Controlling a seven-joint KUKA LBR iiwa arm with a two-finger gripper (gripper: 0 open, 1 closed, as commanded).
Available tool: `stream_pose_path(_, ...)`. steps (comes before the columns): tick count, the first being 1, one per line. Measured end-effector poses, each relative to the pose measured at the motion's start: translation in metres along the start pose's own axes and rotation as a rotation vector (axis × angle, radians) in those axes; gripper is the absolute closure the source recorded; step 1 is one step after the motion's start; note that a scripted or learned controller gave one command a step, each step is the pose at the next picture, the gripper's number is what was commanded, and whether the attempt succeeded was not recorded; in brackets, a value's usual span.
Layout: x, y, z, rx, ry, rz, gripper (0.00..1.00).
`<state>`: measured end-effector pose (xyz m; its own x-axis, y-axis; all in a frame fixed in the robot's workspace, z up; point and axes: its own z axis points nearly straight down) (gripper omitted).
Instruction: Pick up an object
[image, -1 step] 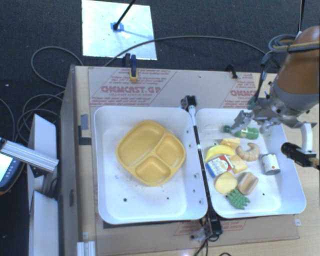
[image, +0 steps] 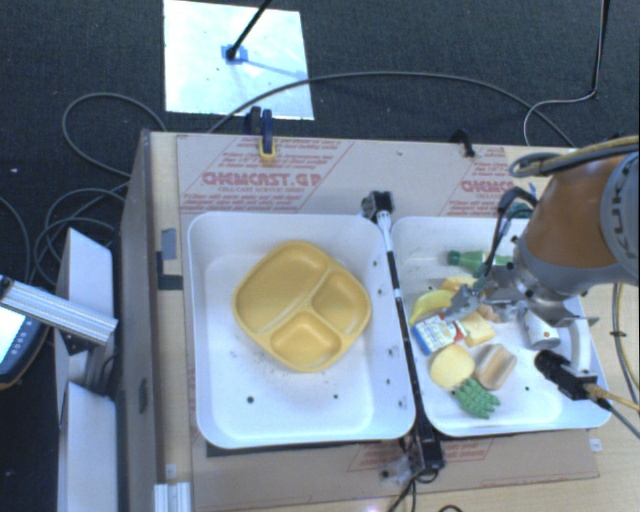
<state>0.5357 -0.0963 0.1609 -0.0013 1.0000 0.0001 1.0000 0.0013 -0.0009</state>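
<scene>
Left bin (image: 225, 400): yellow divided plate (image: 303, 304) takes the middle, with bare floor all round it, widest along the near edge and near-left corner. Right bin (image: 520, 415) is crowded: banana (image: 432, 301), blue-and-white carton (image: 433, 333), yellow round piece (image: 452, 366), bread roll (image: 495, 366) and green toy (image: 477, 400) sit packed close together, green bottle (image: 478, 259) at the far side. The arm (image: 580, 225) overhangs that bin's right half, and the black clamp bar (image: 397, 300) runs along the seam between the bins.
</scene>
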Motion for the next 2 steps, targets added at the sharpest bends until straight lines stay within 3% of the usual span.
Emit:
stream_pose_path(1, 0.014, 0.063, 0.07, -0.001, 0.0, -0.002, 0.0)
stream_pose_path(2, 0.0, -0.003, 0.076, -0.004, 0.0, 0.0, 0.0)
